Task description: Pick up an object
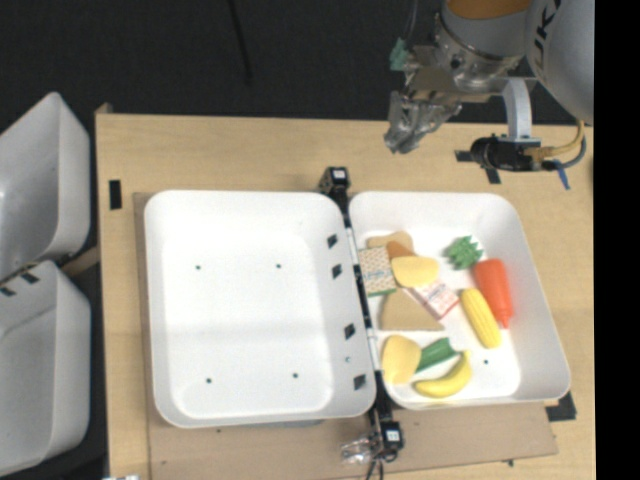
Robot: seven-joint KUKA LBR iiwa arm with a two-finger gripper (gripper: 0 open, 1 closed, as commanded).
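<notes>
My metal two-finger gripper (pixel 403 138) hangs over the bare wooden bench (pixel 250 153) behind the right shallow white plastic bin (pixel 535 318), can't tell if fingers are spread or pressed together, nothing visibly held, orange plastic carrot (pixel 494 288) lying in that bin beside the yellow corn cob (pixel 479 316).

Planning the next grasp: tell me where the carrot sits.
The carrot lies in the right bin, toward its right side, just below the green broccoli piece and beside the corn cob.
</notes>
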